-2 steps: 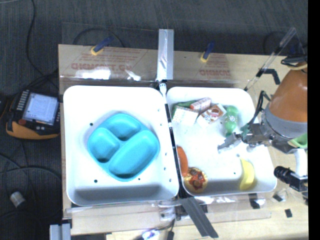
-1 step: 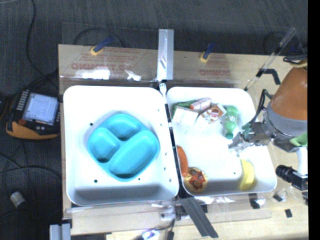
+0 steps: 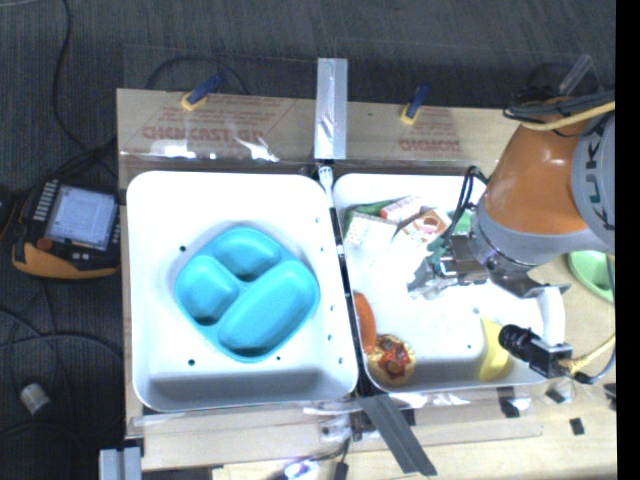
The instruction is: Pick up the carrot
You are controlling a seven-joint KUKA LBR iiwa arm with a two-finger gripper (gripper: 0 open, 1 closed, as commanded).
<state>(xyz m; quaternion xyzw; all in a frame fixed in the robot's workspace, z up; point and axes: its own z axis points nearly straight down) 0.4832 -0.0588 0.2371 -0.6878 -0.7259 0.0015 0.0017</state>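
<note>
Here we find the carrot (image 3: 364,320) lying along the left wall of the right-hand white bin (image 3: 455,366), in the lower middle of the frame, its long orange body running roughly up and down the picture. Just below it, touching or nearly touching its lower end, sits a round reddish-brown object with yellow specks (image 3: 392,357), tucked into the bin's lower left corner. Farther right along the bin's lower edge we see a yellow item (image 3: 491,353), partly hidden behind a black cylindrical part (image 3: 525,346) of the arm.

Toward the upper part of the same bin we note a green-and-white packet (image 3: 357,227) and a small red-and-white package (image 3: 422,219) close together.

The pincer (image 3: 436,274) hangs over the middle of the right bin, well apart from the carrot, up and to its right. We cannot tell whether it is spread or pressed together, and we see nothing between its tips. The grey arm with its orange band (image 3: 535,183) comes in from the right of the frame.

In the left white bin (image 3: 160,203) rests a blue divided tray (image 3: 247,290). Both bins stand on the tabletop (image 3: 250,128), with a handheld screen device (image 3: 70,230) on the floor at the far left.
</note>
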